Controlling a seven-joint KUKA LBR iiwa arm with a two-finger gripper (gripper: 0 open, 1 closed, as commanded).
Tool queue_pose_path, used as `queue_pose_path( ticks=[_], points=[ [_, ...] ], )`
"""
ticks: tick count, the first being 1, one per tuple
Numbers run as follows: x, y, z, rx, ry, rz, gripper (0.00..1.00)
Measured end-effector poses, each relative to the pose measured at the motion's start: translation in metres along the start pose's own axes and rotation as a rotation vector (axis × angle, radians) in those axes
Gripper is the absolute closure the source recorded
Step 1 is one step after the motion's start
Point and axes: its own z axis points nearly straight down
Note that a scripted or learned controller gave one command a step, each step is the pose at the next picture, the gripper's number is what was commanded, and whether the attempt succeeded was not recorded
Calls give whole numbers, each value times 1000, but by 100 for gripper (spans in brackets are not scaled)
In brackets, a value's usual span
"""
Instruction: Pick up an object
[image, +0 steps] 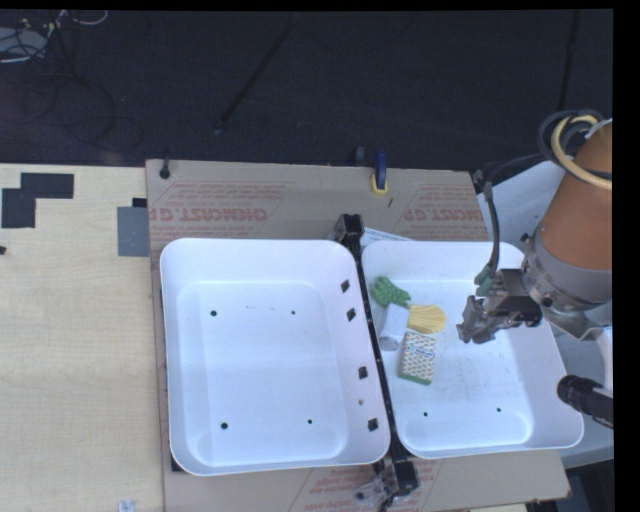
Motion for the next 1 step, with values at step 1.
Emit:
queue_pose_path(
  ticks=[1],
  points=[
    [3,1,-9,3,2,-7,100]
  ],
)
